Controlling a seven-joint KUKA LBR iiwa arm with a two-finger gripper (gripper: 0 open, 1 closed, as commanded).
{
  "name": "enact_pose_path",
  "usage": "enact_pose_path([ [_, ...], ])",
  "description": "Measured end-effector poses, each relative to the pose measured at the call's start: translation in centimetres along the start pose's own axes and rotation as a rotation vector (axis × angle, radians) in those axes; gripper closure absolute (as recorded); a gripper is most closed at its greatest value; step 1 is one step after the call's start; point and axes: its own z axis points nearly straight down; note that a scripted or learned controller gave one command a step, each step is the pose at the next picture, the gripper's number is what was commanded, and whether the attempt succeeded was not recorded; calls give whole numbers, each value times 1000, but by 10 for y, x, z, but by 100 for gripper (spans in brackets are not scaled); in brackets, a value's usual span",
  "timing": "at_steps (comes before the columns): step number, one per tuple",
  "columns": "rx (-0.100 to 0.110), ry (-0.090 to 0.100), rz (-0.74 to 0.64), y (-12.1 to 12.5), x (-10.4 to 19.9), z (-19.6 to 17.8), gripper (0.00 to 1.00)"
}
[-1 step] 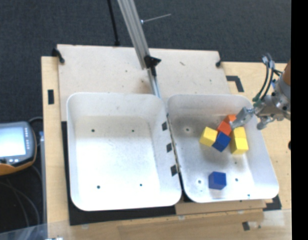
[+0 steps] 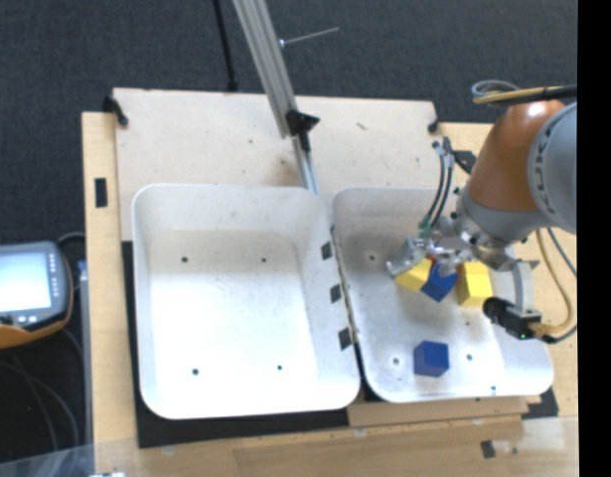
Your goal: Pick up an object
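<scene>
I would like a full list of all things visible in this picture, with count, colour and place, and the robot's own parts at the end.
Bins: 2, white, side by side on the bench; left bin, right bin.
Blue blocks: 2, right bin; one near the front, one under the gripper.
Yellow blocks: 2, right bin; one left of the blue, one right of it.
Metal rail: 1, silver, slanting above the bins.
Screen device: 1, grey and orange, far left.
Arm: 1, grey and orange.
Gripper: 1, over the block cluster.

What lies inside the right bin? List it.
The right bin holds a lone blue block near its front, and a cluster under the gripper: two yellow blocks and another blue one. Anything directly beneath the wrist is covered.
</scene>
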Motion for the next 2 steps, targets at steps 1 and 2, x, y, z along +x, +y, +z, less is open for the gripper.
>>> enact_pose_path([
  [1,-31,-14,2,43,-64,29,0],
  [2,-33,-11,5,40,-48,32,0],
])
